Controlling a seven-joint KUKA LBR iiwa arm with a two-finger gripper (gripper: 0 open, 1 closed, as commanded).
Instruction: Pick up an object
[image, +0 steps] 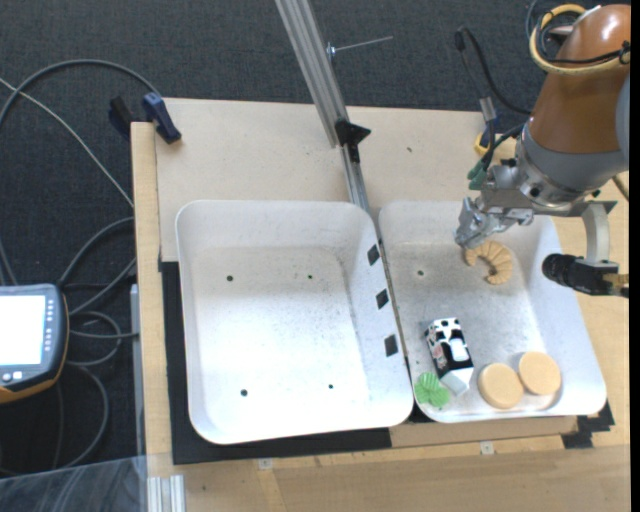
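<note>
A pale wooden worktop (250, 150) on dark carpet bears two white bins side by side, the left bin (200, 230) and the right bin (575, 330). The end effector (476, 232) hangs over the right bin's far edge, just beside a tan croissant (491, 260) whose long axis seems to run from far-left to near-right; whether its jaws are wide or narrow cannot be told. Along the near edge lie two round biscuits (520, 380), a black-and-white carton (449, 350) and a green piece (432, 390).
</note>
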